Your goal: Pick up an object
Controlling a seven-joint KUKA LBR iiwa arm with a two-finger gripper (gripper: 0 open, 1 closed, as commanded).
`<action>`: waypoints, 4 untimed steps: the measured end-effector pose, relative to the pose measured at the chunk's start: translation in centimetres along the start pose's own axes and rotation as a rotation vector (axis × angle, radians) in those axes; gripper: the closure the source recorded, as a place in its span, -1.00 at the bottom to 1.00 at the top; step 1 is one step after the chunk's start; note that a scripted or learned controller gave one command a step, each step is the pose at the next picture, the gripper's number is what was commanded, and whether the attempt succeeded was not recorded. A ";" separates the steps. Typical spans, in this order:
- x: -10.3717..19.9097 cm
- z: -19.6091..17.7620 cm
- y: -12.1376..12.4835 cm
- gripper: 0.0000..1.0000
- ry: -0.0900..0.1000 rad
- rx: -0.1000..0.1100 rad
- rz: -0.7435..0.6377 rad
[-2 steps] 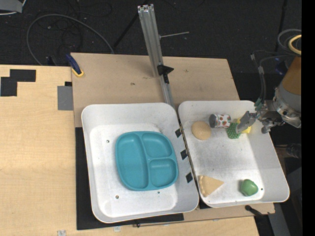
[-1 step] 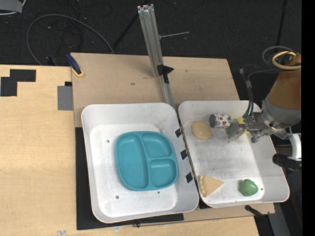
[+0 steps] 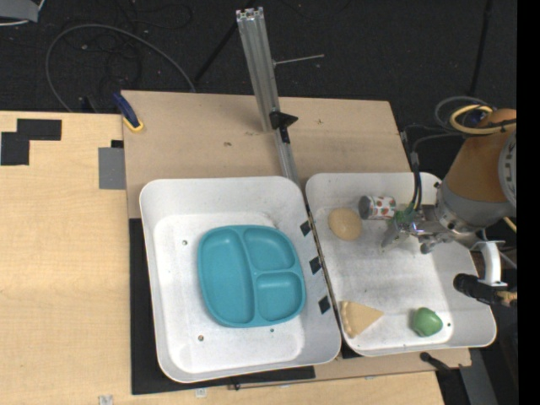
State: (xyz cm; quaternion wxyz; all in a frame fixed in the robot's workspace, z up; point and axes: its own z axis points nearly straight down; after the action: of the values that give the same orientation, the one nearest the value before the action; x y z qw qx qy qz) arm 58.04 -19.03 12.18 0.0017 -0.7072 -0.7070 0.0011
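Observation:
In the right bin (image 3: 460, 334) lie a beige rounded lump (image 3: 344, 224), a small patterned can on its side (image 3: 380, 207), a tan wedge (image 3: 360, 316) and a green ball-like object (image 3: 427, 321). My gripper (image 3: 407, 236) hangs over the upper middle of this bin, just right of the can and the beige lump. It is open, with nothing between its fingers. The grey arm with its orange band (image 3: 479, 163) comes in from the right.
The left bin (image 3: 169, 226) holds a teal divided plate (image 3: 251, 274). A metal post (image 3: 261, 74) stands behind the bins. Black clips (image 3: 314, 264) sit on the seam between the two bins. A wooden tabletop lies to the left.

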 end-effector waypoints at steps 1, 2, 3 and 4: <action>0.0 2.1 0.1 -1.00 -0.001 -0.004 0.001; -0.1 1.3 0.0 1.00 0.000 -0.001 0.003; -1.0 -3.5 0.3 1.00 -0.002 -0.005 0.004; -0.3 -9.5 0.1 1.00 -0.001 -0.006 -0.002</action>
State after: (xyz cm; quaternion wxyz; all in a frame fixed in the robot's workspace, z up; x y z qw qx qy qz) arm 58.16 -19.37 21.65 -0.0011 -0.7066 -0.7076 -0.0007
